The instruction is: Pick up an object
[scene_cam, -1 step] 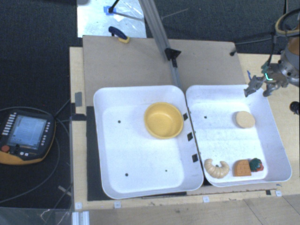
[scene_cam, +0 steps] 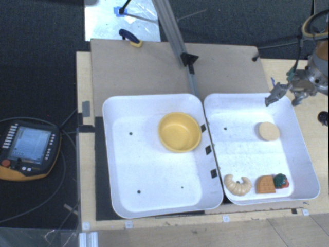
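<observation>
Camera view has the gripper at the upper right of the frame, above the top rim of the right bin, its two fingers spread apart with nothing between them. Nearest below it lies a pale round disc, alone and well apart from the croissant, the orange biscuit and the red-and-green piece crowded at the bin's lower edge. I judge the disc the best target: centre over it, descend straight, close only once the fingers straddle it. The yellow bowl sits in the left bin.
</observation>
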